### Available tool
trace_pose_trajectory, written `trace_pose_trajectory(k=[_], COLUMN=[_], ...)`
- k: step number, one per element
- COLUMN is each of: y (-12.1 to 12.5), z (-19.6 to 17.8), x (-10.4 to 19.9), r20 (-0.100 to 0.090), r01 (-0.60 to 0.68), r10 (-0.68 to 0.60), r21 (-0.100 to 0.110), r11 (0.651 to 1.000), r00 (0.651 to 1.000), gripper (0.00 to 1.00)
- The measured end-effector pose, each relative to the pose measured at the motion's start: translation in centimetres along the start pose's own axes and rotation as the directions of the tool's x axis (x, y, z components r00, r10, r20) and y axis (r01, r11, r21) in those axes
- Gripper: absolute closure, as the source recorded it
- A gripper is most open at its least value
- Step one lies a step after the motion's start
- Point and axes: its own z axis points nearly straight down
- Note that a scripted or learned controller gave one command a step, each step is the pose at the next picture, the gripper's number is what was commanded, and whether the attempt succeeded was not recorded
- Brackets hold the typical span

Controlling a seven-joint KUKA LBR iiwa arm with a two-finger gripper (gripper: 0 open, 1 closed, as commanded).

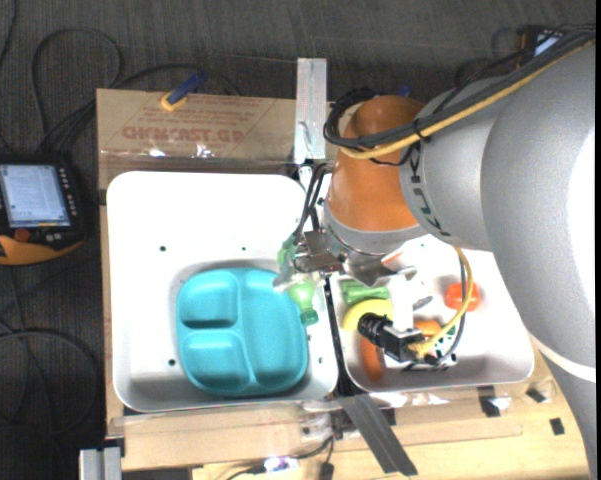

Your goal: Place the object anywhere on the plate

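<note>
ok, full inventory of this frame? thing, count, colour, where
plate: 1, teal, three compartments, left bin
bins: 2, white, side by side on the bench
green object: 1, pale green, at plate's right edge under the wrist; held or not, cannot tell
small items: several, orange, yellow, green, right bin
cardboard: 1, brown, behind left bin
pendant: 1, black and orange, floor at left
arm: 1, grey with orange band, from the right

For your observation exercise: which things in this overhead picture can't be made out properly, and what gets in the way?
- Gripper, camera view: fingers lost under the arm's wrist and blur.
- Green object at the teal plate's edge: too blurred to identify.
- Right bin: contents mostly covered by the arm and cables.
</note>
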Motion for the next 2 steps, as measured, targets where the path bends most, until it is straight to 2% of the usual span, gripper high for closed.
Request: trace_pose_trajectory(k=[1, 2], y=[0.0, 2.3], z=[0.0, 7.7], x=[0.0, 5.6], r20=[0.000, 0.004], r01=[0.000, 0.355], r10=[0.000, -0.355], r21=[0.000, -0.015], r11=[1.000, 0.935], r00=[1.000, 0.935], gripper=[0.00, 0.00])
